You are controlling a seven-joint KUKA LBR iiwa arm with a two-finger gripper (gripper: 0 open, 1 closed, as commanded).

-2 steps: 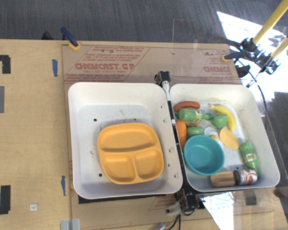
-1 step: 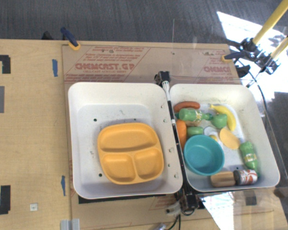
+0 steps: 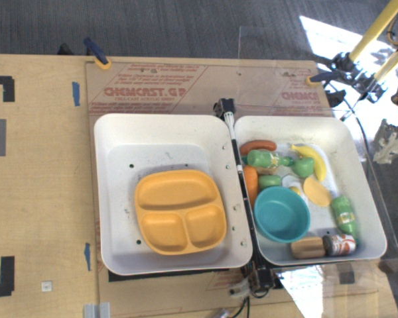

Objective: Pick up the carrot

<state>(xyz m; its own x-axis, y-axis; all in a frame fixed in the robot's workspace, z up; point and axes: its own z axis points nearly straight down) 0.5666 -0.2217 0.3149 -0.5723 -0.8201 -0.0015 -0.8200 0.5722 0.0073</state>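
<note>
The carrot (image 3: 251,181) is an orange piece lying along the left wall of the right bin (image 3: 358,177), just left of the teal bowl (image 3: 281,214) and below a green vegetable (image 3: 260,158). Part of it is tucked against the bin wall and the bowl's rim.
The right bin also holds a red sausage (image 3: 259,146), a banana (image 3: 312,159), a yellow slice (image 3: 316,192), green items (image 3: 343,211), a brown block (image 3: 308,247) and a small can (image 3: 341,244). The left bin (image 3: 113,177) holds an orange divided plate (image 3: 180,211).
</note>
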